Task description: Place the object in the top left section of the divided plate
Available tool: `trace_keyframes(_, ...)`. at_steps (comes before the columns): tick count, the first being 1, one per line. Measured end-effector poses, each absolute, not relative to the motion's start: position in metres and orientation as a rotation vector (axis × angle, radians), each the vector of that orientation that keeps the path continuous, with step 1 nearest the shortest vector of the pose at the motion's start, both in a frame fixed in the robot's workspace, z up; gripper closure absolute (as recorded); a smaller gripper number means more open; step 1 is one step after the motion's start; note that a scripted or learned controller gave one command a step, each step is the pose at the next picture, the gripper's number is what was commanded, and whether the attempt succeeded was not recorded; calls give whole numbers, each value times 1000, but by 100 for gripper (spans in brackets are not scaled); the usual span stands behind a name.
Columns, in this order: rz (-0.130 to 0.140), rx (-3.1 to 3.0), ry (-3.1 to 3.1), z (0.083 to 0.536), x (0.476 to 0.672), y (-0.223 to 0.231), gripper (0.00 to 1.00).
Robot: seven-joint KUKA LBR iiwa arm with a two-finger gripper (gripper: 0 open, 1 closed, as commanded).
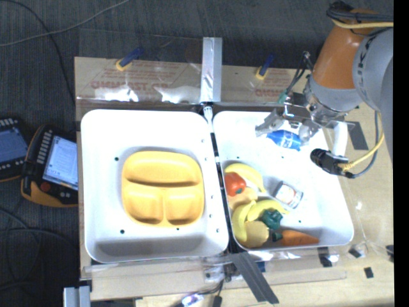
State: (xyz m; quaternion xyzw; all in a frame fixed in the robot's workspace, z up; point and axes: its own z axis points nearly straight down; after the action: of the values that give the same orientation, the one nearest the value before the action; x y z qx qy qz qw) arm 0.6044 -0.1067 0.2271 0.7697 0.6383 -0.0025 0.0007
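Observation:
A yellow divided plate [163, 187] lies in the left bin [102, 133], with one wide section at the back and two smaller ones at the front. My gripper [289, 125] hangs over the back of the right bin [332, 197], just above a small blue and white packet [285, 139]. In the front half of the right bin lie a red tomato [235, 183], yellow bananas [246, 217], a dark green piece [271, 219], an orange carrot [297, 238] and a small clear jar [287, 194].
The orange and grey arm [342, 56] comes in from the upper right. A metal divider [211, 69] runs between the bins at the back. A handheld pendant [48, 165] lies on the floor to the left.

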Motion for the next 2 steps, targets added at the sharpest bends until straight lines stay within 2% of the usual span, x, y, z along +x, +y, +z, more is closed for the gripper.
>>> trace_keyframes(1,-11,2417,2007,235,605,-106,100)
trace_keyframes(2,-3,2251,2197,129,559,-99,100)
